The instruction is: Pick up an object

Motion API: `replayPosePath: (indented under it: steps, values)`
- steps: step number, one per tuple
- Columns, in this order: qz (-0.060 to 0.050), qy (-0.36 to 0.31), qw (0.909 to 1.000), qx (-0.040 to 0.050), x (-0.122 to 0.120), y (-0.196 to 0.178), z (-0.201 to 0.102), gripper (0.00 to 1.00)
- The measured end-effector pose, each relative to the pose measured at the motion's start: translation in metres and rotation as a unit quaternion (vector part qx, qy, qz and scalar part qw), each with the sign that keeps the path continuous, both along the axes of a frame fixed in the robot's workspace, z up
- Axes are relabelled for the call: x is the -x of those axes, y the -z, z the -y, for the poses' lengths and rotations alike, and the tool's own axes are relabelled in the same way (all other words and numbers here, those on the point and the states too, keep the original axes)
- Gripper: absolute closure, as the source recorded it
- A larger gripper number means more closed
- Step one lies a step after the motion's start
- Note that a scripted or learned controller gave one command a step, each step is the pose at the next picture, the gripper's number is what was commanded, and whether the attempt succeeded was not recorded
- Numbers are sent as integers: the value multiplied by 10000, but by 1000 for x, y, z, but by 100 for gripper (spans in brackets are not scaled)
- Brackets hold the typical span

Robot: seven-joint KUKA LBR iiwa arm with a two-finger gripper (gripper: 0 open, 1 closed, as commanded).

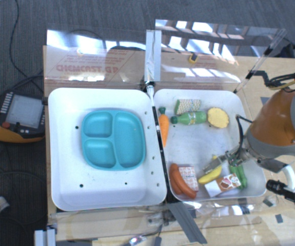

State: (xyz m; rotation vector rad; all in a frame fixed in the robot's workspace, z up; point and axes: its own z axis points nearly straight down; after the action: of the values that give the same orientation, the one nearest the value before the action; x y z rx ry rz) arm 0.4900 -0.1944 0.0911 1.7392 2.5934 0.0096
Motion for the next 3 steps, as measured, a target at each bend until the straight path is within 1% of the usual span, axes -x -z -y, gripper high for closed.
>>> replayPosePath:
  steps: [1,2,3]
  values:
    - [42,-11,10000,-10,-4,-12,-2,100]
    - [7,-14,10000,-18,-2,-10,-2,0]
    - [-101,799,9967,-30,-76,-51,-62,0]
